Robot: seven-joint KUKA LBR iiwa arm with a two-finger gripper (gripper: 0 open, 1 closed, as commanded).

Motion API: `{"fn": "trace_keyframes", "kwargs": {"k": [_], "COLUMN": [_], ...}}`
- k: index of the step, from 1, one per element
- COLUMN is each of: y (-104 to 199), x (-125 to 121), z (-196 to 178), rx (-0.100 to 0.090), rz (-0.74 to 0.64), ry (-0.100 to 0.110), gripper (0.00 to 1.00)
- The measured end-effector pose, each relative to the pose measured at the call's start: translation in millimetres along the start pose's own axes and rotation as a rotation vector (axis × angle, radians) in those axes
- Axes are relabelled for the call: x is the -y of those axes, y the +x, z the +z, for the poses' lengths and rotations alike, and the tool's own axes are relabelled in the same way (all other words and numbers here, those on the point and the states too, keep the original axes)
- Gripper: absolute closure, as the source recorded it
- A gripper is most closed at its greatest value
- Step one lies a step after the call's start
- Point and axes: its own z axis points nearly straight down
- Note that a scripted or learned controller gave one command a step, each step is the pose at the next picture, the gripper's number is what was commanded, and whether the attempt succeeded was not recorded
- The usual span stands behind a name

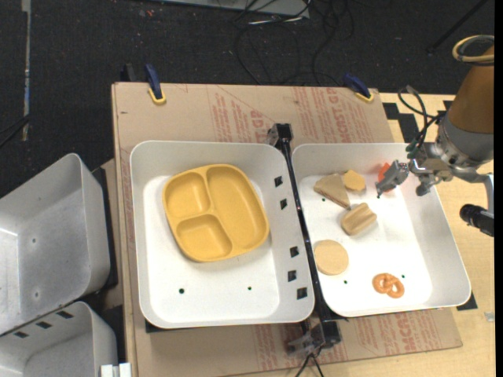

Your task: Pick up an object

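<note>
Tool [391, 177] at right of frame, over the upper right part of the right bin [440, 234]; cannot tell how far open, nothing visibly gripped. Just beside it, a small red-orange piece [383, 168]. In the same bin: tan wedge [333, 189] touching a yellow-orange round piece [354, 181], tan block [358, 219], pale disc [330, 257], orange pretzel [388, 285]. Left bin [149, 210]: yellow divided plate [215, 211].
</note>
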Motion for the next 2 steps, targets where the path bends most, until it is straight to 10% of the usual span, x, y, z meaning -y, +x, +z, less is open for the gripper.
{"fn": "trace_keyframes", "kwargs": {"k": [2], "y": [-1], "x": [-9], "z": [55], "rx": [0.002], "rz": [-0.002], "ry": [-0.008], "gripper": [0.00]}}
